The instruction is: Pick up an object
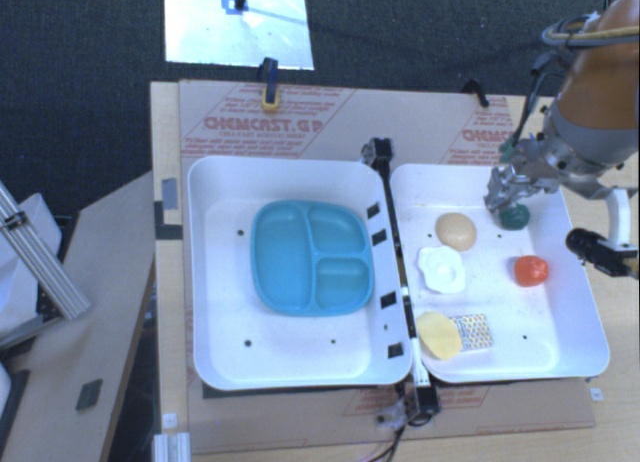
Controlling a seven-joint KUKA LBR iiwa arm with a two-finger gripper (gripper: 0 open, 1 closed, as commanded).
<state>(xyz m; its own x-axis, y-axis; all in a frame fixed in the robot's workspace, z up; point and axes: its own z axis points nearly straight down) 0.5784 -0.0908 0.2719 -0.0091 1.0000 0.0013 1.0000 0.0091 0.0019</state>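
My gripper (507, 196) hangs over the far part of the right bin (580, 350), on the grey arm with its orange band (605, 80). A small teal-green object (516, 217) lies right under its tip, partly hidden by it; whether they touch is unclear. Further objects lie in the same bin: a tan round piece (456, 231), a white fried-egg shape (441, 270), a red-orange ball (531, 270), a yellow disc (437, 335) and a speckled cracker (474, 331).
The left bin (215, 250) holds a blue divided plate (310, 257). A black-clipped divider (390, 250) runs between the bins. A black bracket (600, 250) juts in over the right bin's right rim. Cardboard lies under both bins.
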